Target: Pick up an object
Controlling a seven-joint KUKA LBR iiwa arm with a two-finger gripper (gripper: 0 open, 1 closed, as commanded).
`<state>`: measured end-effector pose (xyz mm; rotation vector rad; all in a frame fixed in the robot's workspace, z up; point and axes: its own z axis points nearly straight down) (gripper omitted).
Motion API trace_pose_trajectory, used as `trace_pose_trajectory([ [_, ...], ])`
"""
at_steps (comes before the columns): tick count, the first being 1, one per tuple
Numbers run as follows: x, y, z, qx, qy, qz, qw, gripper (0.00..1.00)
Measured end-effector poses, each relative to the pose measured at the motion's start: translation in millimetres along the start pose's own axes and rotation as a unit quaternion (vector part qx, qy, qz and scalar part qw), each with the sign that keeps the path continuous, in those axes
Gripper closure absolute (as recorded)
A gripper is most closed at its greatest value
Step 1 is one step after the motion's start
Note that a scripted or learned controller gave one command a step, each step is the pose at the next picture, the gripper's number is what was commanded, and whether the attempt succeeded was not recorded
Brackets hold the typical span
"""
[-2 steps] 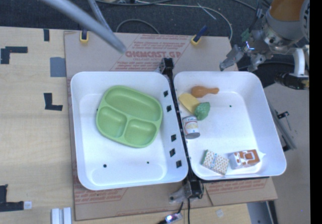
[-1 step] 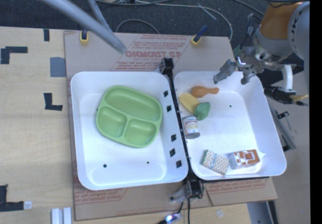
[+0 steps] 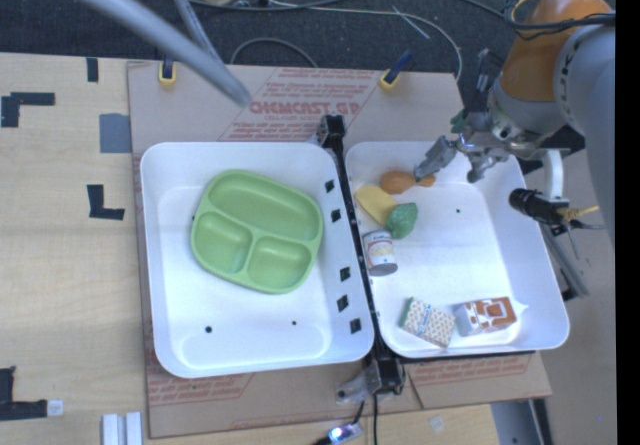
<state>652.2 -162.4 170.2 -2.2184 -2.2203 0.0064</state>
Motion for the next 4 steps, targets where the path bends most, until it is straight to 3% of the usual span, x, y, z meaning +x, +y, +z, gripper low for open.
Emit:
trace_pose_trajectory([
  [1,7,-2,63,0.001,0.000,-0.001,1.0000,0.00],
  [2,8,-1,49,-0.002,0.000,-0.002,1.0000,1.00],
  [4,1,-10,-54,-0.005,0.000,0.000,1.0000,1.00],
])
